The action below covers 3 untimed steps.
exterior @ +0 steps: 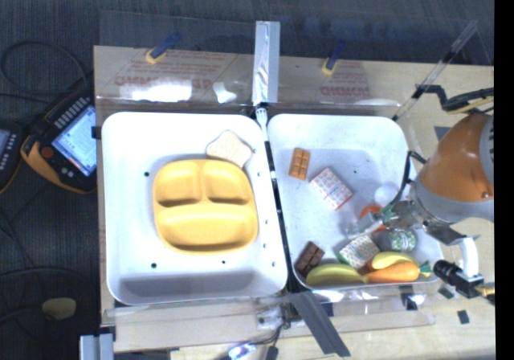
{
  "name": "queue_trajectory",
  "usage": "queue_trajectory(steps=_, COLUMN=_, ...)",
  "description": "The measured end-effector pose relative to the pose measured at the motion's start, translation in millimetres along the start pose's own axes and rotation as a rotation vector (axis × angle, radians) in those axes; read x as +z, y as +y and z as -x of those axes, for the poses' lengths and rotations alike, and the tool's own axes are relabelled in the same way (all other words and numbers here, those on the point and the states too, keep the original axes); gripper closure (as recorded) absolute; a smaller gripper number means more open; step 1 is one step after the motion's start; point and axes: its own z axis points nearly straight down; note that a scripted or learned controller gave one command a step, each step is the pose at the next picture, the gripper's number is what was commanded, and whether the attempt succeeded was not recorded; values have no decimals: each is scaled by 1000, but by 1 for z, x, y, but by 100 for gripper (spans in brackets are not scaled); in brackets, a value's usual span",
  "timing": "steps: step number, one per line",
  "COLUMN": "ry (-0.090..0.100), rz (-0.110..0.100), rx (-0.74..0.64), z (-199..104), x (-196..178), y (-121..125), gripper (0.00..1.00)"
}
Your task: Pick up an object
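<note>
Left bin (120,190): shallow, white, smooth plastic with rounded corners. Contents: one yellow compartment tray (206,204), glossy, three wells, lying flat at centre; one slice of toy bread (230,147), pale with tan crust, touching the tray's upper right corner beside the dividing wall. Bare floor all round the tray.

Right bin (337,129): same make. Contents: orange waffle-like block (299,163), gridded; white checked packet (331,188), tilted, just beside it; brown chocolate piece (309,255) at the lower left wall; yellow banana (334,274) and orange carrot (395,272), smooth, lying along the lower wall, touching end to end; small patterned packet (358,250) above them. Upper half mostly open floor; lower right corner crowded.

Arm (458,169): grey with orange band, entering over the right wall. Gripper (393,226) low in the cluttered corner above the carrot; whether its fingers are apart or together cannot be told.
</note>
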Motion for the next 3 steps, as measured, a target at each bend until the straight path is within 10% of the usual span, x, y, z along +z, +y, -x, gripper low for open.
queue_trajectory(steps=1, ry=-5, rz=-2, rx=-65, z=-20, x=0, y=0, gripper=0)
queue_trajectory(steps=2, ry=18, rz=-9, rx=-317, z=23, x=2, y=49, gripper=0)
queue_trajectory(steps=3, ry=5, rz=0, rx=-313, z=27, x=-8, y=51, gripper=100)
